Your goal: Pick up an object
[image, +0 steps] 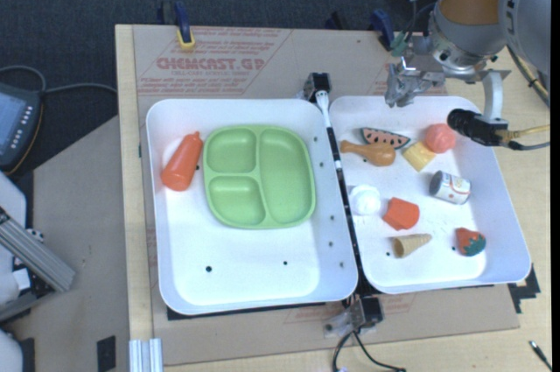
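Observation:
My gripper hangs over the far edge of the right bin, above and behind the toys, with nothing seen between its fingers. Just in front of it lie a watermelon slice and a brown drumstick. Further right sit a pink ball and a yellow block. Lower down are a small can, a white ball, an orange-red block, an ice-cream cone and a strawberry.
The left bin holds a green divided plate and an orange bottle at its left. A black camera unit juts out beside the wrist over the right bin's far right corner. A black divider strip runs between the bins.

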Controlling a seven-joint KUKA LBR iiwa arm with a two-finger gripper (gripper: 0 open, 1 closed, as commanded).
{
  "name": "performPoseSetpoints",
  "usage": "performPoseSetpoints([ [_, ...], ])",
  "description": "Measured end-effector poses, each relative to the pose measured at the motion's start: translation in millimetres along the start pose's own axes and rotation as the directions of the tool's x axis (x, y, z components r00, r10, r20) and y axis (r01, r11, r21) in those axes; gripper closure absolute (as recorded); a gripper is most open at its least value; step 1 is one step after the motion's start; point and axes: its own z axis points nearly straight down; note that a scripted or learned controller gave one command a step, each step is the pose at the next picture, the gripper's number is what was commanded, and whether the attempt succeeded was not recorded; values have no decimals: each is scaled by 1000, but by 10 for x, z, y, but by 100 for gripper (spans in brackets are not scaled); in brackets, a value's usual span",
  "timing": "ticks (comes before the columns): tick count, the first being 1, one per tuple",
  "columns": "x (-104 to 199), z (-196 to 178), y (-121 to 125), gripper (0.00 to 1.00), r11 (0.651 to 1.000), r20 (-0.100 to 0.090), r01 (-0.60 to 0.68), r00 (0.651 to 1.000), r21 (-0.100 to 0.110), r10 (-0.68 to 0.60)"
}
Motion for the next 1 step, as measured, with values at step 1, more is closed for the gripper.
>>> performPoseSetpoints([
  [1, -4, 15, 5, 100, 1000, 0, 1, 1000, 1, -1],
])
